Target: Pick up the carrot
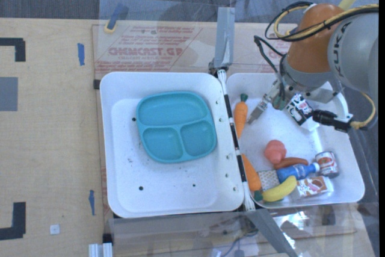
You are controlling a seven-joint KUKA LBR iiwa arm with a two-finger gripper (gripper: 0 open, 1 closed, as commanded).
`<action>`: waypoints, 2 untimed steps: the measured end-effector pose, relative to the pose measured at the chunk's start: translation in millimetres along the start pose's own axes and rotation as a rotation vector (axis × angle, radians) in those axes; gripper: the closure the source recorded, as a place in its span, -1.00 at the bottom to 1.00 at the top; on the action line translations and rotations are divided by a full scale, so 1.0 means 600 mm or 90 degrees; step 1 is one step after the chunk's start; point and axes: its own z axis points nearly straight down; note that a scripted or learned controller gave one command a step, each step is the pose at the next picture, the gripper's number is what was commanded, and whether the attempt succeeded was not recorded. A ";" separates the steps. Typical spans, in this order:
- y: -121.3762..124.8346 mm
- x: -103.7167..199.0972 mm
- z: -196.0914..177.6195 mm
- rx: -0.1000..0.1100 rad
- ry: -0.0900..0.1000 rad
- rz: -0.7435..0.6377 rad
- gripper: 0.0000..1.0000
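Observation:
A carrot (240, 117) with a green top lies upright along the left wall of the right bin (355, 180), near its far end. A second orange carrot-like piece (251, 172) lies further forward against the same wall. My gripper (267, 106) hangs low over the right bin, just right of the upper carrot and apart from it. Its fingers (258, 111) stand open with nothing between them. The nearer fingertip points toward the carrot's middle.
The left bin (120, 189) holds a blue divided plate (176, 126). At the front of the right bin lie a red ball (275, 150), a red sausage (293, 162), a banana (279, 191), a blue bottle (298, 172), a can (325, 162) and a small box (311, 187).

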 end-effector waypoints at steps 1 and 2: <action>0.016 -0.005 0.001 0.005 0.001 0.042 -1.00; 0.012 -0.004 0.001 0.004 0.001 0.113 -1.00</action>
